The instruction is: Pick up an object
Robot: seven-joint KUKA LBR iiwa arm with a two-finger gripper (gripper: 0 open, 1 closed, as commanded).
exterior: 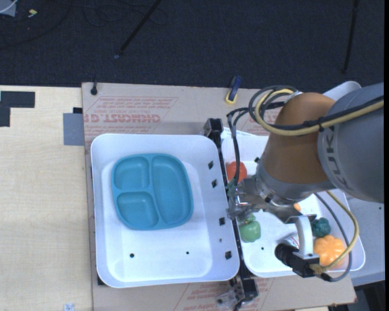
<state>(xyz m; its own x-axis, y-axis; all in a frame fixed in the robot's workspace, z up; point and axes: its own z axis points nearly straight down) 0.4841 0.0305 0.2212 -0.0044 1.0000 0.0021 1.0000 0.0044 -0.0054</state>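
Observation:
My gripper (238, 207) hangs low over the left side of the right bin (267, 269), close to the divider between the bins. The bulky grey and orange wrist hides much of that bin. A green object (250, 230) lies just below and right of the gripper, touching or nearly touching it. Just above the gripper sits a red-orange object (236, 171). A yellow-orange object (329, 249) and a small teal object (321, 227) rest at the bin's right side, beyond the wrist.
The left bin (110, 251) holds a blue divided plate (152, 191). A black and white camera mount (298, 251) sticks out from the wrist over the right bin. Cables loop above the arm. A blue and yellow clamp (233, 91) sits on the cardboard behind the bins.

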